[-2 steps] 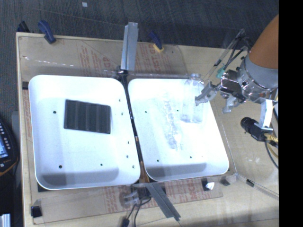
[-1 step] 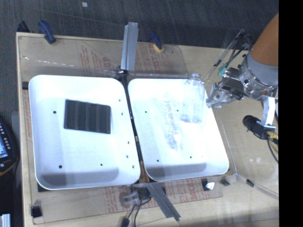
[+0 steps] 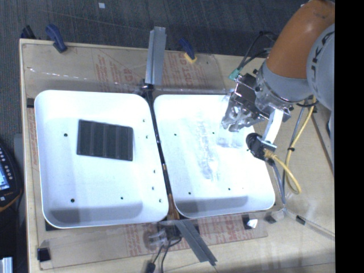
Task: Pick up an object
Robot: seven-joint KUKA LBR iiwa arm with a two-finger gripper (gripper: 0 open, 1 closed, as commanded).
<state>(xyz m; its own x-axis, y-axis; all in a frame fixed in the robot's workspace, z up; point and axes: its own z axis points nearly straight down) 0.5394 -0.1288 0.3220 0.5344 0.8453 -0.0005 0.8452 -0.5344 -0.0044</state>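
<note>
Guessing the dark ribbed pad [image 3: 105, 140] in the left bin [image 3: 51, 110] is light and stiff, grab its edge; claw [image 3: 236, 120] state unclear

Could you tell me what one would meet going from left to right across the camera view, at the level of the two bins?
Left bin → dark ribbed rectangular object lying in it → right bin → gripper over that bin's far right part → grey arm with orange band.

Left bin [image 3: 45, 152]: on the table [image 3: 227, 243], a flat ridged pad [image 3: 105, 140] lies in it
Right bin [image 3: 187, 203]: touching the left bin's side
Gripper [image 3: 239, 118]: over the right bin's far right part
</note>
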